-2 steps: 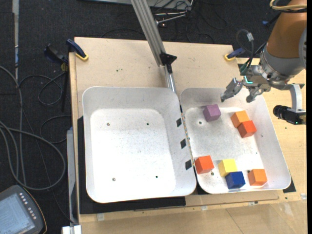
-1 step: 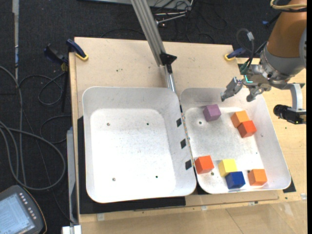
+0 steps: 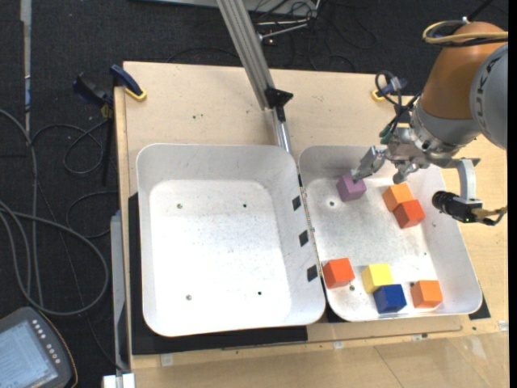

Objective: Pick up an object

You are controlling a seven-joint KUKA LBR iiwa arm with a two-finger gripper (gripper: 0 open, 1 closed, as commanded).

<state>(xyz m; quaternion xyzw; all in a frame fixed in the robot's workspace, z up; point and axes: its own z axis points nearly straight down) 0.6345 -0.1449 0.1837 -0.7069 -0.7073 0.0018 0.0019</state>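
My gripper (image 3: 384,170) hangs over the far part of the right bin (image 3: 452,253), under the orange-banded wrist. Its two fingers stand apart, so it is open, and nothing is between them. A purple block (image 3: 350,187) lies on the bin floor just left of and below the left fingertip (image 3: 367,166), close to it or touching it. Below the right finger sit an orange block (image 3: 397,194) and a red-orange block (image 3: 410,213), side by side.
Along the right bin's near edge lie an orange block (image 3: 338,272), a yellow block (image 3: 376,276), a blue block (image 3: 390,298) and another orange block (image 3: 426,293). The left bin (image 3: 161,217) adjoins on the left. A slanted metal pole (image 3: 246,43) crosses the back.
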